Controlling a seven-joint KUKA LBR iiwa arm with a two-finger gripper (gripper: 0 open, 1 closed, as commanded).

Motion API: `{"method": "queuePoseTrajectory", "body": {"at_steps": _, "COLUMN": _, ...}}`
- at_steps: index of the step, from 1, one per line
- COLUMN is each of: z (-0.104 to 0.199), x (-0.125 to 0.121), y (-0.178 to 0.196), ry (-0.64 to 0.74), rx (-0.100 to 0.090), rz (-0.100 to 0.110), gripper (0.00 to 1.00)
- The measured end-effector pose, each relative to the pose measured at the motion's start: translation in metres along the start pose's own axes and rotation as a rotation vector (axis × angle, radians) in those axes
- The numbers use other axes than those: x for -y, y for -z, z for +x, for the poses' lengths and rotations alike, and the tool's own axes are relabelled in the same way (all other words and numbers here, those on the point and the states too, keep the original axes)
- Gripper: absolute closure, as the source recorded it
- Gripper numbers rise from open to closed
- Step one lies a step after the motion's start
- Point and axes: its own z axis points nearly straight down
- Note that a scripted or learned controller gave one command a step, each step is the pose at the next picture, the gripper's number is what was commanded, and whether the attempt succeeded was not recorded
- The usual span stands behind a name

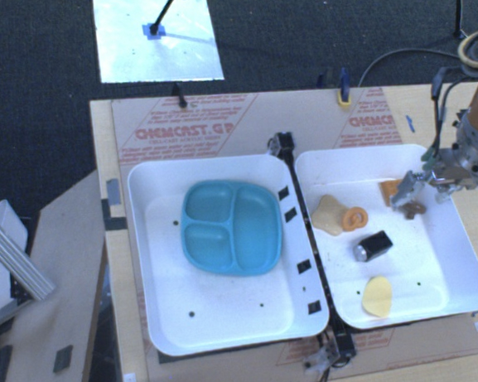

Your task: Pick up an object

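Note:
My gripper (409, 196) hangs over the back right part of the right bin (451, 234), reaching in from the right. An orange block (389, 190) lies just left of it, close to or touching it. A small brownish thing (416, 209) sits right under the gripper. Further left lie a tan piece (329, 214) and an orange ring (356, 218) resting against it. A black cylinder with a silver end (373, 246) lies in the middle of the bin. Near the front lies a yellow oval piece (378, 296).
A blue divided plate (230, 228) lies in the left bin (167, 317). A black strip (302, 230) runs along the seam between the bins. Cables (410, 54) loop above the bench at the back right. A metal frame (12, 256) stands at the far left.

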Motion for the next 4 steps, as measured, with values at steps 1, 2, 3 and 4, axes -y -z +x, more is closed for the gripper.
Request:
{"method": "queuePoseTrajectory", "body": {"at_steps": 1, "z": 0.001, "x": -0.002, "y": 0.007, "ry": 0.003, "rx": 0.002, "rz": -0.013, "gripper": 0.0}}
{"method": "queuePoseTrajectory", "body": {"at_steps": 2, "z": -0.005, "x": 0.0, "y": -0.053, "ry": 0.0, "rx": 0.002, "rz": -0.011, "gripper": 0.0}}
{"method": "queuePoseTrajectory", "body": {"at_steps": 3, "z": -0.005, "x": -0.01, "y": -0.098, "ry": 0.0, "rx": 0.001, "rz": -0.01, "gripper": 0.0}}
{"method": "queuePoseTrajectory", "body": {"at_steps": 4, "z": -0.006, "x": -0.004, "y": -0.14, "ry": -0.002, "rx": 0.002, "rz": -0.02, "gripper": 0.0}}
